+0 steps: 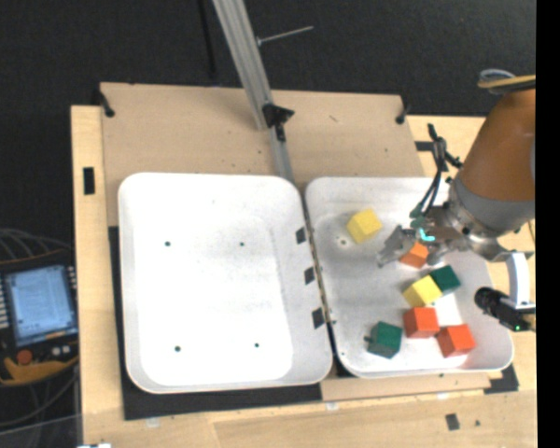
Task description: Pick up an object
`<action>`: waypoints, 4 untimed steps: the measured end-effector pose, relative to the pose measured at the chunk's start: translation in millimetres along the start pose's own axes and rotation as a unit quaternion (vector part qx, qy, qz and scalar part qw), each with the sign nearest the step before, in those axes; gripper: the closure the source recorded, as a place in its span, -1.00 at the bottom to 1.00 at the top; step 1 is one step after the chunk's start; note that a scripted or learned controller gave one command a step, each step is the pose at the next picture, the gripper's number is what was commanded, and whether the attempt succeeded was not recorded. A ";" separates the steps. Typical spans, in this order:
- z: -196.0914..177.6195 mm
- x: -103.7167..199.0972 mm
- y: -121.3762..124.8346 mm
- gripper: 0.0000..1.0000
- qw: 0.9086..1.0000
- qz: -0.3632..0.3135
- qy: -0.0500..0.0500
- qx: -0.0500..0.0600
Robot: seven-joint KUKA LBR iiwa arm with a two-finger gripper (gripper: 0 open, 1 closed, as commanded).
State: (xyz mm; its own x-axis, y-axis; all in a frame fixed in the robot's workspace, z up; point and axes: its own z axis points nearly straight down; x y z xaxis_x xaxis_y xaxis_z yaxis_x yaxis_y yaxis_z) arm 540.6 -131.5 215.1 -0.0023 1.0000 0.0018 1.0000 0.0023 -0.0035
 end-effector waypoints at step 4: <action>99.6 -2.9 2.0 1.00 1.000 0.006 -0.001 -0.004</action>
